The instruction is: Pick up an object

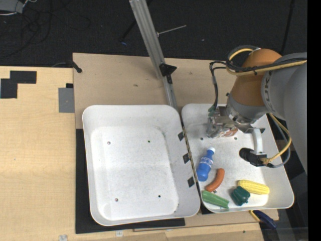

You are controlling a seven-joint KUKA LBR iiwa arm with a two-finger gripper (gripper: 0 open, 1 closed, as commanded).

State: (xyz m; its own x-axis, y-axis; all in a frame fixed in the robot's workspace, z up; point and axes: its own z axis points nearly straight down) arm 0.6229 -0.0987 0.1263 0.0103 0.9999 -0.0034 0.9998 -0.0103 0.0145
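the gripper (220, 126) is down low in the far part of the right bin (281, 197), and there's something reddish tucked right under it at (229, 132), but it's too small and blurry to name. honestly can't tell whether the thing is actually caught or just lying underneath, so i wouldn't count it as a grab.

the clear candidates all sit nearer the camera than the gripper: a blue bottle with a white cap (205, 165) just in front of it, then a red-orange sausage-shaped piece (215, 179), a green pea pod looking toy (215, 199), a dark green block (240, 195) and a yellow corn cob (254, 187) touching or nearly touching that block.

what could go sideways: if the reddish thing is only pinched at an edge, lifting could drop it straight back. the bottle is round and would probably roll away from a nudge. the corn and block are bunched near the bin's near wall, so a grab there might catch two things or bump the rim. the loose yellow cable (281, 152) hanging by the wrist could also drag across things.

surface wise, both bins are shallow speckled white trays on a plywood bench (115, 79), the left bin (100, 134) off to the gripper's side. a metal rail (150, 39) leans over the back, with dark cloth (75, 19) behind it.
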